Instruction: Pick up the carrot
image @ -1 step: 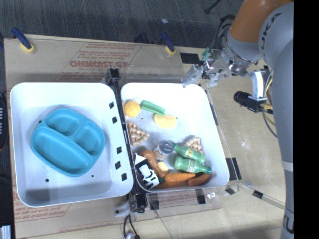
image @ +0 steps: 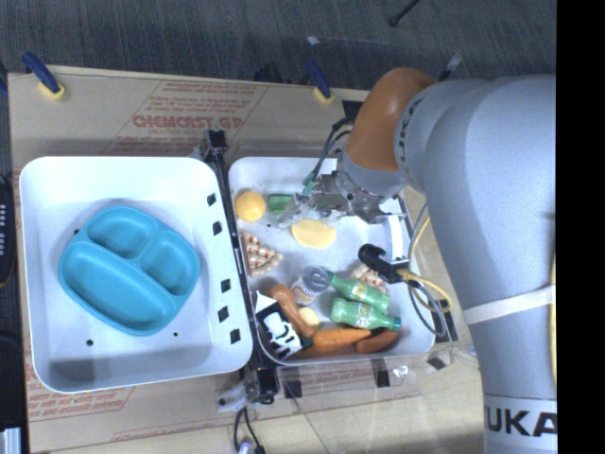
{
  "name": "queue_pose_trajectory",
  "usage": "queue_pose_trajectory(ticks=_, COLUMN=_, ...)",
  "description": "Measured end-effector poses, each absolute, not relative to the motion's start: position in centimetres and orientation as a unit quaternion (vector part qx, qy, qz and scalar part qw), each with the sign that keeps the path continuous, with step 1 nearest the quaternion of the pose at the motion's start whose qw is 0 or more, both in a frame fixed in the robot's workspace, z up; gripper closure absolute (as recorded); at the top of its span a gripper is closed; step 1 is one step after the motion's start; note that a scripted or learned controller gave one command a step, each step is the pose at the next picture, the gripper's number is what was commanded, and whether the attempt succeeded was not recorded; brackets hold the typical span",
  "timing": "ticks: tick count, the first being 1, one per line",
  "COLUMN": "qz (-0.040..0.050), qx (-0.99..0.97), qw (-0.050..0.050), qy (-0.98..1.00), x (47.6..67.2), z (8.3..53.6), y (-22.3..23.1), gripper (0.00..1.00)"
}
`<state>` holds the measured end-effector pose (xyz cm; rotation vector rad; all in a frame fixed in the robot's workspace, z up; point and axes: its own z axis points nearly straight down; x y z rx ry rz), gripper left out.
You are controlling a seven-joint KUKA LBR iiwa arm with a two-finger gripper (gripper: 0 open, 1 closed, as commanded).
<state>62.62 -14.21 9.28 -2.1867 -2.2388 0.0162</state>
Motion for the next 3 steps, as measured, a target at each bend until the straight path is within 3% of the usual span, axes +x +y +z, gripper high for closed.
queue_pose_trajectory(ticks=1, qz=0.0027, qx=-0.645, qw=0.004, qy=-0.764, x=60.1, z=9.1, y=-12.7, gripper=0.00)
queue_pose_trajectory(ticks=2, qz=0.0047, qx=-0.642, qw=0.005, qy=-0.766, x=60.1, z=10.1, y=-12.7, gripper=1.00)
queue_pose_trajectory(ticks=3, qz=0.0032, qx=-0.622, qw=0.002, qy=-0.783, x=55.2, z=9.1, y=-9.7, gripper=1.00)
